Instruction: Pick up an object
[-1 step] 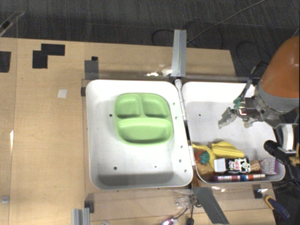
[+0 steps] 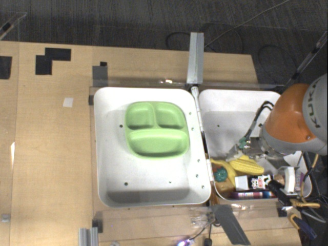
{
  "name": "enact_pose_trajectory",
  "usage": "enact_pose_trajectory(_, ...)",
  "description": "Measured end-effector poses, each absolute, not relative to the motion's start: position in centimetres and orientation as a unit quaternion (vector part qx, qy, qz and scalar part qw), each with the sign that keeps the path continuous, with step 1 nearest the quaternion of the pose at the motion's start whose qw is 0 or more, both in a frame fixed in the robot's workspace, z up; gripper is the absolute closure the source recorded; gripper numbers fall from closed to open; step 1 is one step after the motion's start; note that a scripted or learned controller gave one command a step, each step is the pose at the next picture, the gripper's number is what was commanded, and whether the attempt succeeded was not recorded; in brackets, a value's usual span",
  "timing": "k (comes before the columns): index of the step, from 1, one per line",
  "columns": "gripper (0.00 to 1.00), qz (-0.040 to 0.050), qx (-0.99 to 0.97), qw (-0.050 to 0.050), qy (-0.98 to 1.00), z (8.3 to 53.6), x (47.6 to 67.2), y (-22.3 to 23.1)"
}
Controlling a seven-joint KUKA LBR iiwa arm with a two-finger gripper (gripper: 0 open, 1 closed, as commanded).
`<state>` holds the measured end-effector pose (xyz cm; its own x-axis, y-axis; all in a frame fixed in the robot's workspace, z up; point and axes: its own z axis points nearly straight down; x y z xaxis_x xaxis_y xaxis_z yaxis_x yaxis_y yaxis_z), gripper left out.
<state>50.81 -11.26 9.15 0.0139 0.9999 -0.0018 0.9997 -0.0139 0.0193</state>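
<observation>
from where i sit, the arm point(image 2: 294, 119) reaches in over the right bin point(image 2: 225, 117) and its gripper point(image 2: 249, 146) is down low at the near end, just above the pile of small things. i can't tell how the jaws stand; the wrist and cables cover them, and i see nothing plainly pinched between them.

the likeliest target is the corn cob point(image 2: 245, 164), lying on its side right under the gripper, touching or nearly so. it looks like a toy: yellow, ribbed, rounded and tapering, probably light hollow plastic or rubber. i'd judge it stiff enough to squeeze but inclined to roll, so i'd take it across the middle of its width, not at the tapered ends, where it could squirt out.

beside it, toward the left wall of that bin, sits a small teal ball point(image 2: 221, 175), bumpy and round, a poor thing to pinch. along the near wall lies a dark marker point(image 2: 249, 193), thin, smooth and slippery, tucked hard against the rim. above it there is a small white box point(image 2: 258, 182) with printing, flat-sided, light, easy if reached squarely.

the left bin point(image 2: 110, 152) holds a green plate point(image 2: 156, 128) with three compartments, smooth moulded plastic, wide and shallow, with little to grip but its rim. both bins are glossy white on a pale wooden bench point(image 2: 46, 152).
</observation>
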Motion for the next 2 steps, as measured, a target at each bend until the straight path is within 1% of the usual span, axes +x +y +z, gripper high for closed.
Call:
enact_pose_trajectory(1, 0.0, 0.0073, 0.636, 0.012, 0.772, 9.3, 49.6, -11.4)
enact_pose_trajectory(2, 1.0, 0.0095, 0.634, 0.012, 0.773, 10.4, 49.8, -11.1)
